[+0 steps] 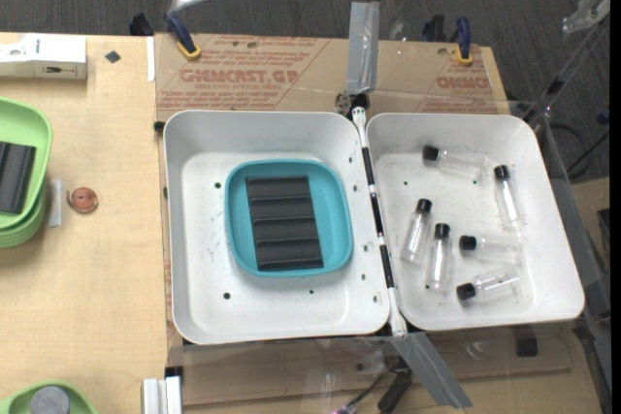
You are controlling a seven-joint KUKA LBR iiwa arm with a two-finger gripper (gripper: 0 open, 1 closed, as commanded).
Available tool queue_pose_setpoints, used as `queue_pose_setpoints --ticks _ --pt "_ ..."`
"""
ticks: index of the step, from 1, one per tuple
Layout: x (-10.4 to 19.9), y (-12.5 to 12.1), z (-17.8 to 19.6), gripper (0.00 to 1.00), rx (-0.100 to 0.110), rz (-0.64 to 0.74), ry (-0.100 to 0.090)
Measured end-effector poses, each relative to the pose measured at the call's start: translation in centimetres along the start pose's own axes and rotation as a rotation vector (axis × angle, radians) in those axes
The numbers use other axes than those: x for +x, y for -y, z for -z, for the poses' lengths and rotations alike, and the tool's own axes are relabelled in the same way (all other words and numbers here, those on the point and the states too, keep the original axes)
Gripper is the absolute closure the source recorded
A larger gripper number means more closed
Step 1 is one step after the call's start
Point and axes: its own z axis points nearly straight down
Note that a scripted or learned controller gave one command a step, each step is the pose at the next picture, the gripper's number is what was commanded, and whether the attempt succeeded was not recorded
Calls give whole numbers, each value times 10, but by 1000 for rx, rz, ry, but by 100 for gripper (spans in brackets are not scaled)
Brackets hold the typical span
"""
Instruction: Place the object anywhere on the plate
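A teal plate (335,208) with rounded corners lies in the left white bin (194,238). A dark grey ribbed block (283,221) rests flat in the plate's middle. In the right white bin (543,160) lie several clear plastic vials with black caps. One vial (417,230) and another vial (439,255) lie side by side left of centre. A third vial (506,196) sits near the right wall.
A cardboard sheet (243,73) with red print lies behind the bins, held by clamps. On the wooden bench (87,305) to the left are a green tray (24,175), a small round brown piece (83,200) and a white box (44,58).
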Motion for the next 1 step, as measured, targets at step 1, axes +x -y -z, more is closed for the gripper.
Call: queue_pose_setpoints --ticks 1 --pt "0 0 0 0 0 0 0"
